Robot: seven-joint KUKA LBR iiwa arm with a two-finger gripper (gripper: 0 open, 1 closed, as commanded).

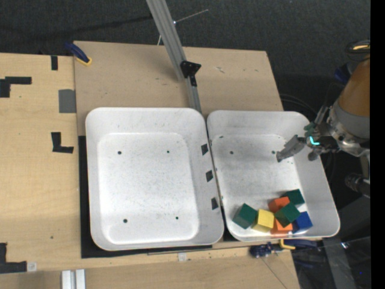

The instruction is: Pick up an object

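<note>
A: Where do we stand with the tool point(296, 148)?

B: We have it over the right bin point(252, 125), near that bin's right wall. Its two fingers look spread apart, and we see nothing between them.

A: And the thing to pick up?

B: We have a huddle of blocks point(275, 214) in the bin's near corner, on the bin floor. From the tool they lie toward the front edge of the bench point(240, 77), and a little to the side away from the arm. They are clearly apart from the tool.

A: Which block would we go for?

B: We judge the green block point(245, 215) easiest: it sits at the end of the huddle farthest from the wall, just beside the yellow block point(263, 220). The others are packed tight against each other.

A: So the move?

B: We would shift toward the bench front, then come down.
</note>
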